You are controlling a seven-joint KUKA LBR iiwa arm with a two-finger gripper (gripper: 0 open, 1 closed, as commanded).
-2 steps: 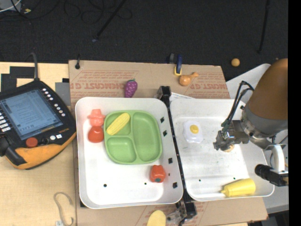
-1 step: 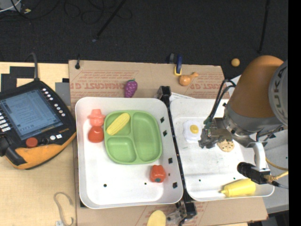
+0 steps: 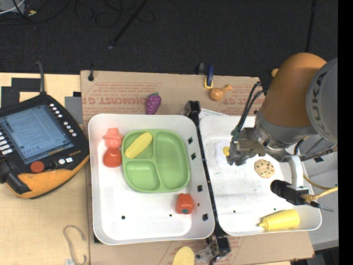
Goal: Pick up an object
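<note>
Nearest item, outside the bins at the front edge: one yellow fruit (image 3: pixel 183 255). Right bin (image 3: pixel 242 203): yellow squeeze bottle (image 3: pixel 281 220) along the near wall; cookie (image 3: pixel 265 168) just beside the gripper (image 3: pixel 236 154); small yellow piece (image 3: pixel 226 150) at the gripper's other side. Whether the gripper is spread or pressed together, I cannot tell. Left bin (image 3: pixel 138 217): green divided plate (image 3: pixel 165 170), with a corn cob (image 3: pixel 137 144) in one compartment; red pepper (image 3: pixel 185 203) by the plate's near corner.
</note>
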